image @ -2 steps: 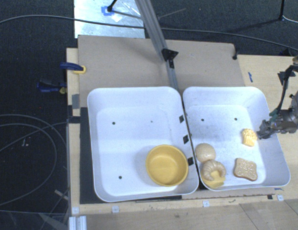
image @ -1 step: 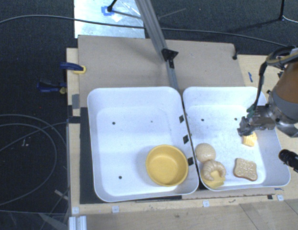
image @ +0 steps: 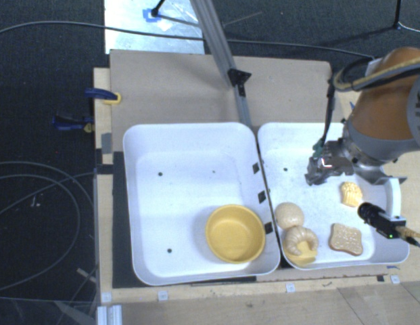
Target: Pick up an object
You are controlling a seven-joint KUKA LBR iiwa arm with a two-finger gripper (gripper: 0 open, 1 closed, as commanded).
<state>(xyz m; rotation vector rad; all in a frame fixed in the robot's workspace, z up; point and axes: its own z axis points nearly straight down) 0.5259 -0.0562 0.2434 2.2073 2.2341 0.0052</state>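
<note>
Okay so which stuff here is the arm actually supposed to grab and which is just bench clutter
Job:
gripper
bowl
bun
croissant
toast
corn piece

Clutter:
left bin
right bin
clamps
pole
floor cables

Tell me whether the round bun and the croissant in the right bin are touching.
Touching. The camera view shows the round bun resting directly against the top of the croissant near the right bin's left wall, with no white bin floor between them.
</note>
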